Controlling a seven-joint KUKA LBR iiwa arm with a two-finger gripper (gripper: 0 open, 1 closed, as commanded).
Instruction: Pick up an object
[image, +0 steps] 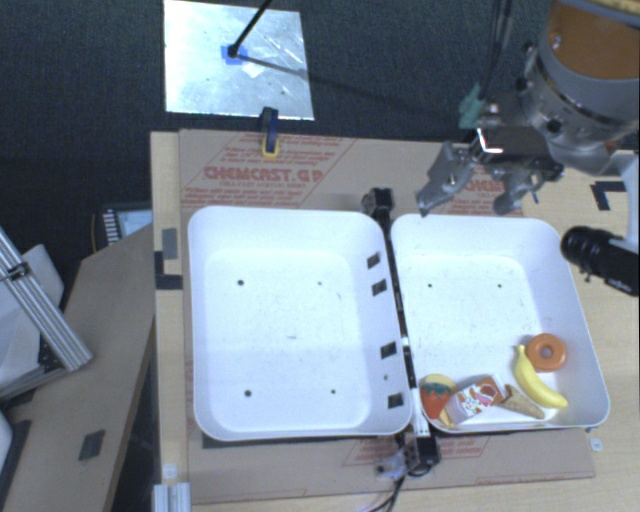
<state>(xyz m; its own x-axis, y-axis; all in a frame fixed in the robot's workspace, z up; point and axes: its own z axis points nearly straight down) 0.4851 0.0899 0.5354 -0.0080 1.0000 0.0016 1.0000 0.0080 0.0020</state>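
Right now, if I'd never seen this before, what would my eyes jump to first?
Probably the bright toys huddled in the near corner of the right bin: a yellow banana, an orange donut and a small carton. Next comes the big grey arm with its orange band, its tool open above that bin's far edge. The left bin is plain white.

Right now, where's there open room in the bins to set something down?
The left bin has bare floor wall to wall. The right bin is free across its far and middle floor. Its near edge is crowded: banana, orange ring, carton and tomato.
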